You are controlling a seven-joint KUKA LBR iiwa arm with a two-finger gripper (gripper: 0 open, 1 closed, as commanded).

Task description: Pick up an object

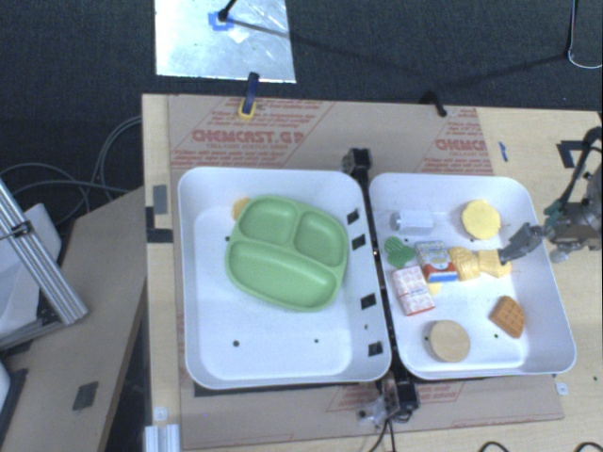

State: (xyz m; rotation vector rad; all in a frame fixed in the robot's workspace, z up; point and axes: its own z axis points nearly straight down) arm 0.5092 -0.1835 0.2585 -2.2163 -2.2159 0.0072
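The yellow block (479, 263) lies in the right bin (542, 295) just beside the gripper (520, 243), whose fingers look spread with nothing between them, so it should descend straight and centre before closing.

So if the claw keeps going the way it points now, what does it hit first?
Probably the yellow block: the claw points left and slightly down into the right bin, just beside it. Its height is unclear, so it might pass over.
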